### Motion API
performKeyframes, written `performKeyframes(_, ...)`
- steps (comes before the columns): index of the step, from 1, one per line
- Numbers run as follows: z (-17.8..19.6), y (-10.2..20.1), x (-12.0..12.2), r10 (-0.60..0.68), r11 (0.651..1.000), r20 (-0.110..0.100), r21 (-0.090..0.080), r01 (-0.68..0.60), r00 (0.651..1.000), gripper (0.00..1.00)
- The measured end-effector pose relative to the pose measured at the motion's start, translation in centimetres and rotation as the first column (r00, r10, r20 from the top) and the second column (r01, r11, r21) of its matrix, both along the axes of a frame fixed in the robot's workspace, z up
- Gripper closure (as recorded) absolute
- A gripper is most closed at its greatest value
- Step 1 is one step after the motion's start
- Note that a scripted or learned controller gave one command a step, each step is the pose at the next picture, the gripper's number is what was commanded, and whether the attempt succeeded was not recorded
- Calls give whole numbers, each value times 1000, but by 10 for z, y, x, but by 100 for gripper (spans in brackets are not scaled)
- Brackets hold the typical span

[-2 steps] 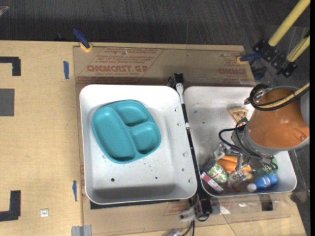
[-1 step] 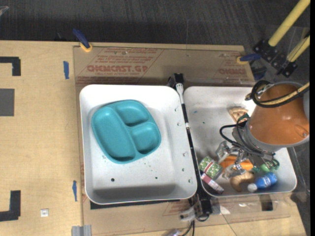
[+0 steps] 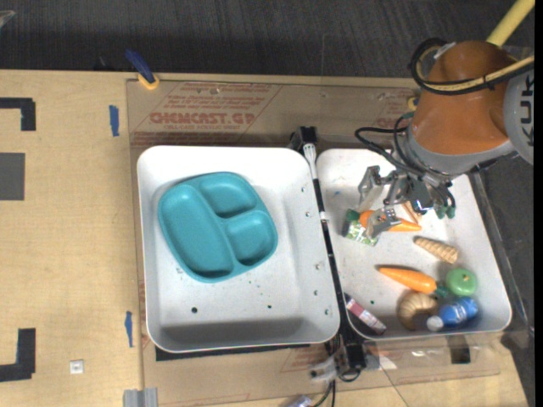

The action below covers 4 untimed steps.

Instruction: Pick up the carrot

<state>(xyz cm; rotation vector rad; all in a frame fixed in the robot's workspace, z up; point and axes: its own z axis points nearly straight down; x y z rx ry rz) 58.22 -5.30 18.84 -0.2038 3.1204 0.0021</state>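
1. One gripper (image 3: 392, 214) is all I have, and it hangs low in the far part of the right bin (image 3: 496, 265), fingers pointing down toward the bin floor. I cannot tell whether my fingers are spread or clenched; the metal parts blur together.
2. Just beneath my fingertips lies a small orange piece (image 3: 405, 223), and to its left a small green and white packet (image 3: 360, 231). I cannot tell whether I am touching either, and nothing is plainly held between my fingers.
3. Nearer than my gripper, about the middle of the right bin, the carrot (image 3: 407, 278) lies flat on the white floor, its thin tip pointing left. It is apart from my gripper.
4. Right of my gripper lies a tan cone-shaped item (image 3: 436, 248). At the carrot's thick end sits a green round item (image 3: 461, 281), and nearer still a brown rounded item (image 3: 414, 307) and a blue and white item (image 3: 455, 313). A pink and dark tube (image 3: 365, 315) lies at the bin's near left corner.
5. My orange band (image 3: 458, 100) rises above the wrist at the far right.
6. Left of all this, the left bin (image 3: 165, 316) holds a teal divided plate (image 3: 217, 223).
7. Both bins rest on a brown cardboard sheet (image 3: 212, 108) atop a pale wooden bench (image 3: 59, 227) with black markings and bits of blue tape (image 3: 114, 119). Beyond the bench is dark grey flooring (image 3: 254, 15).
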Motion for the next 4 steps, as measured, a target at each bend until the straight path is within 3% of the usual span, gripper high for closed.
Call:
performKeyframes(1, -2, -1, -1, -2, 1000, -5, 0, 2, 1000, 0)
performKeyframes(2, -93, -64, -54, 199, 980, -3, -4, -199, 980, 0)
performKeyframes(3, -83, -63, -52, 199, 980, 3, -4, -199, 980, 100)
performKeyframes(4, 2, 18, 3, 226, 974, 3, -1, -226, 974, 100)
